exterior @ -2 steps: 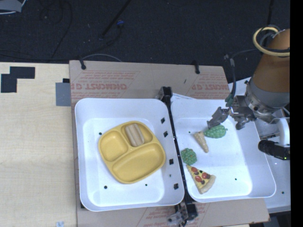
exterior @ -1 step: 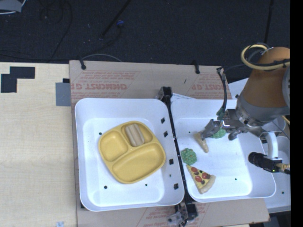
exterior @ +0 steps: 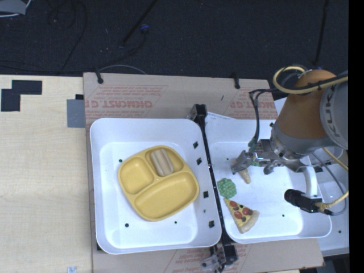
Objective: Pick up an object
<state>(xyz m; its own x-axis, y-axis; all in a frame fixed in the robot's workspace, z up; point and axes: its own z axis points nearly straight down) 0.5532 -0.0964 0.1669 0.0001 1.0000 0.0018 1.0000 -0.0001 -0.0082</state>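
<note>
Arm (exterior: 310,115) reaches in from the right over the right bin (exterior: 296,226). Pincer (exterior: 245,166) sits low near that bin's left-centre, right above a small tan piece (exterior: 245,177); can't tell if it's spread, pressed together, or pinching the piece. Green broccoli toy (exterior: 226,187) lies just below-left of it, pizza slice (exterior: 243,214) below that, both loose on the bin floor. Left bin (exterior: 108,152) holds a yellow divided plate (exterior: 158,182) with a hot dog (exterior: 162,162) in its upper-right compartment. Both bins on the desk (exterior: 40,181).
</note>
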